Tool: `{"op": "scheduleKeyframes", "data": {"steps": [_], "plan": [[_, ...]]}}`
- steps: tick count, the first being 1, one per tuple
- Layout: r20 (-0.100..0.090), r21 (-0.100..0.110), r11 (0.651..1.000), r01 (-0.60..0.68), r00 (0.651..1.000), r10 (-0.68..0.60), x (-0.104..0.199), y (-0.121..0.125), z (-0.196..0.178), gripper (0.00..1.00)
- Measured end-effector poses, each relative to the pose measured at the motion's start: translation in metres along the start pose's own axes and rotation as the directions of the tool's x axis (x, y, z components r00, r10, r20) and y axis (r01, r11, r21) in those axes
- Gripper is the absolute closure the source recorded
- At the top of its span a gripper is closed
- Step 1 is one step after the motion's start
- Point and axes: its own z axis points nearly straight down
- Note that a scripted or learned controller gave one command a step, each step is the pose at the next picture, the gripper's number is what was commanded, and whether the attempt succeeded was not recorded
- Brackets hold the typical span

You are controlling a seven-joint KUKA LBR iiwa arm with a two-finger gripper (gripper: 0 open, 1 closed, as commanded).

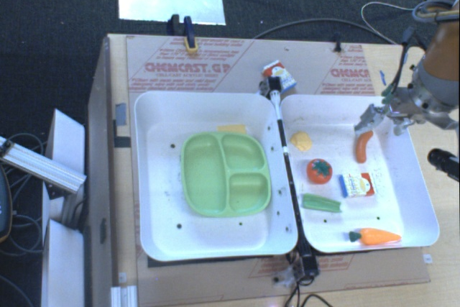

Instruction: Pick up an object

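The right bin (420, 190) holds an orange-red sausage (363, 146), a yellow lump (301, 141), a red tomato (319, 170), a small blue and red carton (357, 185), a green pod (321, 203) and a carrot (375, 236). My gripper (383, 121) hangs over the far right part of this bin, open, its fingers spread. The left fingertip (366, 119) sits just above the sausage's upper end. Nothing is between the fingers.
A green divided plate (226, 175) lies in the left bin (154, 154), with a flat yellow piece (231, 129) behind it. A small carton (277, 75) stands on the bench beyond the bins' shared wall. Cables (374, 11) run behind the arm.
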Motion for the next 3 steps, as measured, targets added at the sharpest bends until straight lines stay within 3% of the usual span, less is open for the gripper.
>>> {"op": "scheduleKeyframes", "data": {"steps": [1,2,3], "plan": [[0.001,-0.002,1.0,-0.002,1.0,0.002,-0.002,0.021,0.138,0.0],[-0.001,0.002,1.0,0.0,1.0,0.0,0.047,0.07,0.15,0.0],[0.0,-0.001,1.0,0.002,1.0,-0.002,0.046,0.071,0.138,1.0]]}}
